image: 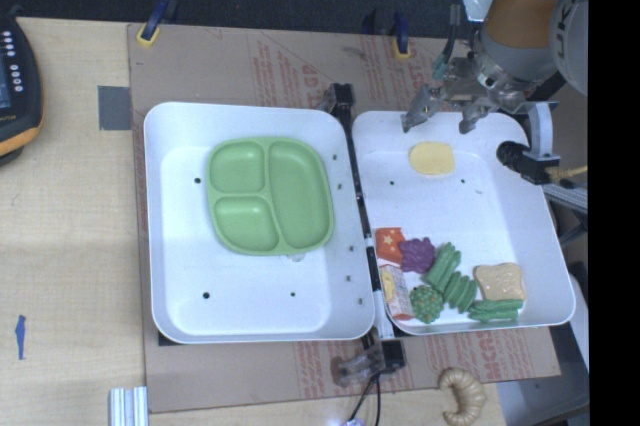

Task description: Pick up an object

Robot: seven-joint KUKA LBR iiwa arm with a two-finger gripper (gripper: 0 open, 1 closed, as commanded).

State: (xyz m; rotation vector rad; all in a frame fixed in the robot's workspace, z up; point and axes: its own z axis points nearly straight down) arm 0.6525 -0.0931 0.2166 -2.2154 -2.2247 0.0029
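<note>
My gripper (441, 121) hangs over the far edge of the right bin (520, 214), its two fingers spread open with nothing between them. Just below and slightly right of the fingertips lies a pale yellow round piece (432, 158) on the bin floor. At the near end of the right bin sit a purple grape bunch (417, 254), a red packet (389, 245), green broccoli (426, 302), green bean pods (460, 286) and a tan bread slice (499, 280). A green divided plate (270, 195) lies in the left bin (180, 294).
A croissant (463, 394) lies on the cardboard in front of the right bin. Clamps (400, 34) hold the far board edge. A black and orange pendant (15, 84) rests at the far left. The divider (355, 204) separates the bins.
</note>
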